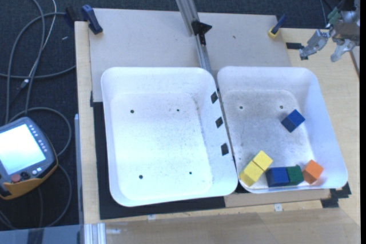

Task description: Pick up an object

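My hand (325, 48) hovered at two o'clock beyond the right bin (320, 94), fingers apart and empty; next I judged I must descend onto the lone blue block (293, 120).

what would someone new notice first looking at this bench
The bright blocks in the right bin: a yellow block, blue block, green block and orange block crowd its near edge, and a lone blue cube sits farther back. The gripper hangs open beyond the bin's far right corner.
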You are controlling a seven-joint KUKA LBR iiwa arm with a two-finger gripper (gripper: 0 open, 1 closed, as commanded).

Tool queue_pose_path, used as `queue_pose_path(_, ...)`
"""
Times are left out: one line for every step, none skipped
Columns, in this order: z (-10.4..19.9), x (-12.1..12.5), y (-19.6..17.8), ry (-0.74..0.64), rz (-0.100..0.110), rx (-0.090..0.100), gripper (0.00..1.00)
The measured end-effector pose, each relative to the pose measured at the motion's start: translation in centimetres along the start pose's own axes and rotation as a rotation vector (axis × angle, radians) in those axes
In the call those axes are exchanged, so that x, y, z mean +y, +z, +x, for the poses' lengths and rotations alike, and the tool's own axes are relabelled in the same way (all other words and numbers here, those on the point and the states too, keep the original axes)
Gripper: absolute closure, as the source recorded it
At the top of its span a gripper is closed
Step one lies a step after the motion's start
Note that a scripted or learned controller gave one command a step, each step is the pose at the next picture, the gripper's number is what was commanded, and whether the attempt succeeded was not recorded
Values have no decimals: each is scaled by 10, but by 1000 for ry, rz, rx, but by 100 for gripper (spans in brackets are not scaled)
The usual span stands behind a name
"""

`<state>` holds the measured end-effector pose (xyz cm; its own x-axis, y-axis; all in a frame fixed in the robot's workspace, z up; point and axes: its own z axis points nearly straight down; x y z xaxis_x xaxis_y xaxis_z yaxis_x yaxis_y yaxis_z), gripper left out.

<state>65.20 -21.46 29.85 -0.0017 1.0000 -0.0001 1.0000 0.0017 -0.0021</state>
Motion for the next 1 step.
queue_pose_path(-3, -75, 134, 3, 9, 4, 0)
